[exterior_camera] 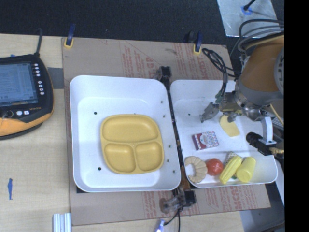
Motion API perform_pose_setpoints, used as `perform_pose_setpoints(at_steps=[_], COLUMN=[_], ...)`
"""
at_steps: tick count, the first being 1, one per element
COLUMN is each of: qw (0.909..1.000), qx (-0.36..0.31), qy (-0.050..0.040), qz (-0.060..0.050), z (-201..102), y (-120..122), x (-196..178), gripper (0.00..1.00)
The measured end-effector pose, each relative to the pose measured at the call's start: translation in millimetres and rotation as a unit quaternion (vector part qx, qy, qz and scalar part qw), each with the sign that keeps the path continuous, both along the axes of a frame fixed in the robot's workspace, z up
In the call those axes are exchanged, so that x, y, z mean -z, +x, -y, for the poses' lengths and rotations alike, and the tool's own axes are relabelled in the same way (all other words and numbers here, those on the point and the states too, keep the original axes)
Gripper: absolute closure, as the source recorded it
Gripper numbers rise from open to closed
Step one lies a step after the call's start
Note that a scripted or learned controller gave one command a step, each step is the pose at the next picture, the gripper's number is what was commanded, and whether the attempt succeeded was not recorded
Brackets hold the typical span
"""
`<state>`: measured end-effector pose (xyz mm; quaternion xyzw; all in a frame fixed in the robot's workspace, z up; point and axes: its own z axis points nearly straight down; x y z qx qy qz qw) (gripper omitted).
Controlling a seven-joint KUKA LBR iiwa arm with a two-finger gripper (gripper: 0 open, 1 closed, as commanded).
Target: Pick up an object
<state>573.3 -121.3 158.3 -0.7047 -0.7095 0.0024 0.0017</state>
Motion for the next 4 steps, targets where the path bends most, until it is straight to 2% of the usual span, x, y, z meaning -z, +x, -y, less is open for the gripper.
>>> perform_pose_setpoints(at_steps=[1, 2, 3, 4], qw=[1.0, 1.0, 1.0, 1.0], qx=[0.001, 0.002, 0.0, -0.002], qy=[0.0001, 0.0002, 0.0001, -0.0005], qz=[0.0, 0.001, 0.001, -0.001], z=[-18.3, 16.1, -18.3, -17.2], y=[-32.6, 1.6, -25.9, -26.0], x=[37.4, 66.7, 66.8, 56.5], gripper=[0.0, 0.0, 0.0, 1.0])
